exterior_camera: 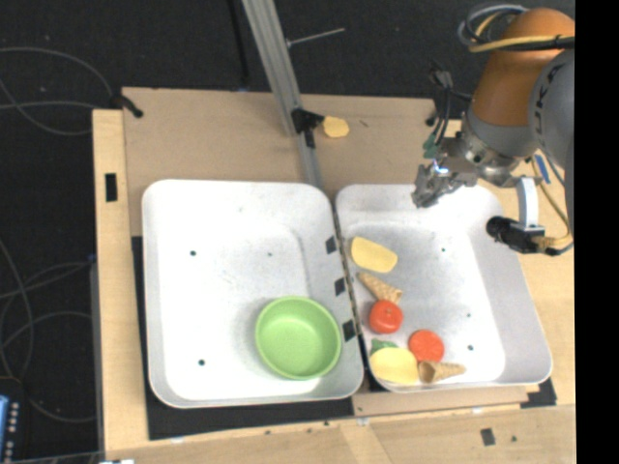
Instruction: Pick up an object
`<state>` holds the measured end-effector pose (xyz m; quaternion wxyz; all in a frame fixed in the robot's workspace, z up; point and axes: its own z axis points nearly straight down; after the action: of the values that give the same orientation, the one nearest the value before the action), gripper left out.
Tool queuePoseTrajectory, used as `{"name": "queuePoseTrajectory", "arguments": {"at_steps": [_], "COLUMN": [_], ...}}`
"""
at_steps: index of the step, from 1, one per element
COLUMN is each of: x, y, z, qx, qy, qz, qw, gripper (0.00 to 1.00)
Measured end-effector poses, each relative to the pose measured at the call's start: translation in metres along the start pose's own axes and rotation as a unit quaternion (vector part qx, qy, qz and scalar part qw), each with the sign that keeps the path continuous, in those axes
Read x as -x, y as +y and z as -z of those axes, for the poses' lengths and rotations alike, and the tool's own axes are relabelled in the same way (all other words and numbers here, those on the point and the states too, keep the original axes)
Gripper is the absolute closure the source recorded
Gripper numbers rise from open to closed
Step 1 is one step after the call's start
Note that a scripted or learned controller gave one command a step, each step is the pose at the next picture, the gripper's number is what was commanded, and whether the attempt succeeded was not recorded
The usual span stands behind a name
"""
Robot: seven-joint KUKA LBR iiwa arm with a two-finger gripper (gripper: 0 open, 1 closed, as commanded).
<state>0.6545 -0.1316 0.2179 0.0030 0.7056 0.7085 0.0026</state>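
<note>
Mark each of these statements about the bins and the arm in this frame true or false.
1. The green bowl sits in the left bin. True.
2. The gripper holds the tomato. False: the tomato lies in the right bin, apart from the gripper, which is over that bin's far edge.
3. A small yellow piece lies on the bench beyond the bins. True.
4. The left bin holds two ice cream cones. False: both cones lie in the right bin.

Bowl in left bin; apparently food toys in right bin.
</note>
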Motion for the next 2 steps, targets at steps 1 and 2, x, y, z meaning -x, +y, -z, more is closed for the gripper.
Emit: {"name": "queuePoseTrajectory", "arguments": {"at_steps": [1,2], "x": [0.001,-0.048], "y": [0.001,0.002], "z": [0.032,0.04], "qx": [-0.001,-0.003], "qy": [0.0,0.001], "qz": [0.0,0.001], "qw": [1.0,1.0], "gripper": [1.0,1.0]}}
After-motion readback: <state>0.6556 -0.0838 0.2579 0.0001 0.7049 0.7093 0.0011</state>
